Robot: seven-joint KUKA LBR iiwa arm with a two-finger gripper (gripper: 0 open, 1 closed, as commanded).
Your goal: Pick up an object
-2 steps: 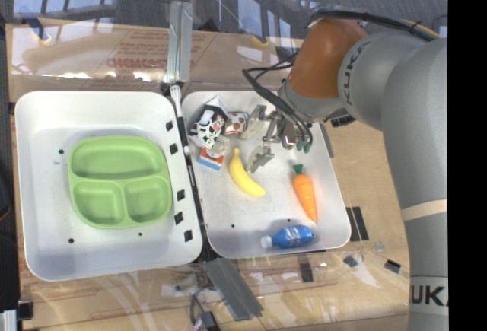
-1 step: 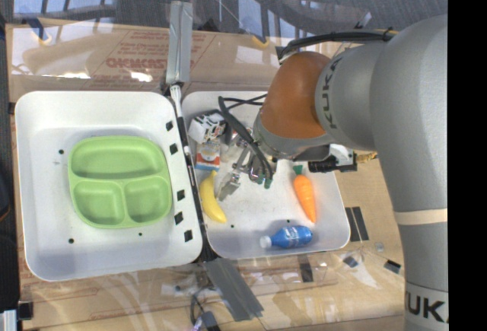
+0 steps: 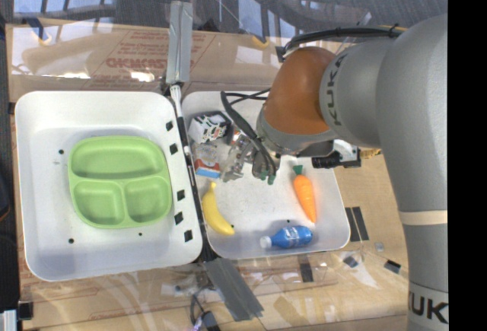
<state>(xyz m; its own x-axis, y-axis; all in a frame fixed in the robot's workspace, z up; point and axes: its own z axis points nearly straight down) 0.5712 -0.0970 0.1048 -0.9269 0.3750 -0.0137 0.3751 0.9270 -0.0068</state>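
My gripper point(image 3: 253, 160) hangs low over the upper middle of the right bin point(image 3: 335, 224), under the arm's orange band. Just left of it lie a black-and-white packet point(image 3: 209, 128) and a small red, white and blue item point(image 3: 206, 168), close to the gripper's tip. A yellow banana point(image 3: 215, 213) lies at the bin's left side. An orange carrot point(image 3: 305, 197) with a green top lies to the gripper's right. A blue bottle point(image 3: 290, 237) rests on its side near the front wall. I see nothing clearly held.
The left bin point(image 3: 38, 238) holds a green divided plate point(image 3: 118, 181). A metal divider point(image 3: 179, 48) runs between the bins at the back. The arm's grey bulk covers the right bin's far right corner. Cables loop above the gripper.
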